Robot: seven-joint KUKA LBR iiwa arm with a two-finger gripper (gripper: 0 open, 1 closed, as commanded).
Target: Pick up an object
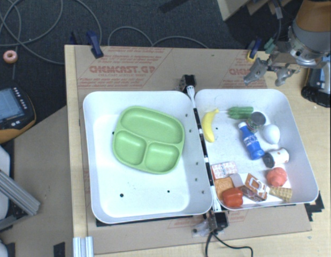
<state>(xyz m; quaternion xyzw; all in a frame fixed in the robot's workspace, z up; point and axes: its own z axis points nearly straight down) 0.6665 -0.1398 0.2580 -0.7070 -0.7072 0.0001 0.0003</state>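
Observation:
The right bin (297, 123) holds a yellow banana (209, 125), a green vegetable (240, 112), a blue bottle (251, 141), a white egg-shaped thing (271, 134), a dark round can (256, 120), a red tomato (232, 198), an orange-red ball (277, 175) and some small snack packets (255, 187). My gripper (270, 74) hangs above the bin's far rim, at the top right, open, with nothing between its fingers. It is well apart from all the objects.
The left bin (101, 191) holds a green divided plate (148, 139). Both bins rest on a cardboard sheet (133, 68). Cables lie on the dark floor at the back left, and a handheld device (10, 108) sits off the left side.

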